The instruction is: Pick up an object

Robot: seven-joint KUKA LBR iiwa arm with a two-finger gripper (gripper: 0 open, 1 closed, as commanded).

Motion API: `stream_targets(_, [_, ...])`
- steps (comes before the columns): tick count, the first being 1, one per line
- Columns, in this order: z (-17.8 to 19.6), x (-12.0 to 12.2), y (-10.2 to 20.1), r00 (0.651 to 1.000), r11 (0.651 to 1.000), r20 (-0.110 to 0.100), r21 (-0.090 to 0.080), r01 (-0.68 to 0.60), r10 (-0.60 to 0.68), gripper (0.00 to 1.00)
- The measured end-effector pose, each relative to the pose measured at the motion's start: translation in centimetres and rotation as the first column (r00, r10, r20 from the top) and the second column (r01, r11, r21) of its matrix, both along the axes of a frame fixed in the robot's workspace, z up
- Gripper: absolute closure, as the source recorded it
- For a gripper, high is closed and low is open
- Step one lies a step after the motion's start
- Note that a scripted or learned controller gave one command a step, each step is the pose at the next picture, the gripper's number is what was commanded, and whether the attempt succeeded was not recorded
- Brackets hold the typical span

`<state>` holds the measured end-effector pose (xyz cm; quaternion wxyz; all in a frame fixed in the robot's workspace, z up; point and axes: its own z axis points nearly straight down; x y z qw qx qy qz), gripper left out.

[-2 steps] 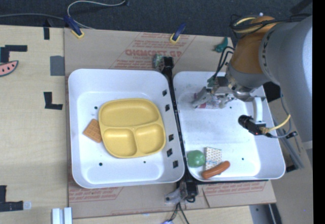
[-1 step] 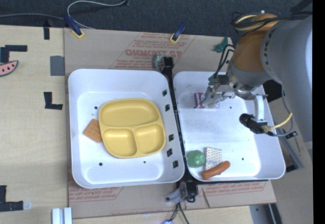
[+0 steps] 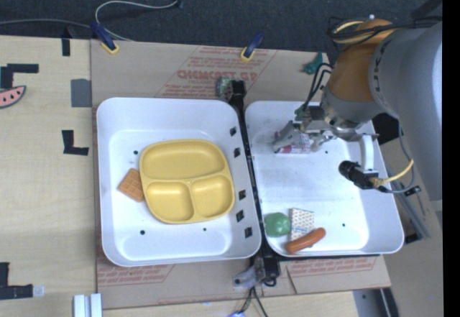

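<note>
White right bin (image 3: 374, 233): my pincer (image 3: 296, 137) hovers at twelve o'clock, grip state indeterminable; next, descend onto an object.

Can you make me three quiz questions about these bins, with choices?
1. Where is the yellow tray?
A. left bin
B. right bin
C. on the floor

2. What colour is the ball beside the hot dog?
A. blue
B. green
C. purple

3. What is the cracker doing?
A. hanging in the air
B. standing on the tray
C. lying tucked beside the tray

Answers:
1 A, the tray sits in the left bin.
2 B, the ball looks green.
3 C, the cracker lies at the tray's left edge.
</note>
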<state>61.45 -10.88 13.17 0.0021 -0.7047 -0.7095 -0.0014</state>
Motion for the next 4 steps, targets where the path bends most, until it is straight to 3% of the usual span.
stream_targets(1, [0.90,-0.01,0.12,1.000,1.000,-0.001,0.002,-0.001,0.001,1.00])
stream_targets(2, [0.89,-0.01,0.12,1.000,1.000,-0.001,0.002,-0.001,0.001,0.00])
stream_targets(3, [1.81,0.00,0.25,1.000,1.000,-0.002,0.005,-0.003,0.003,1.00])
stream_targets(4, [1.80,-0.01,0.24,1.000,1.000,-0.002,0.004,-0.003,0.003,0.00])
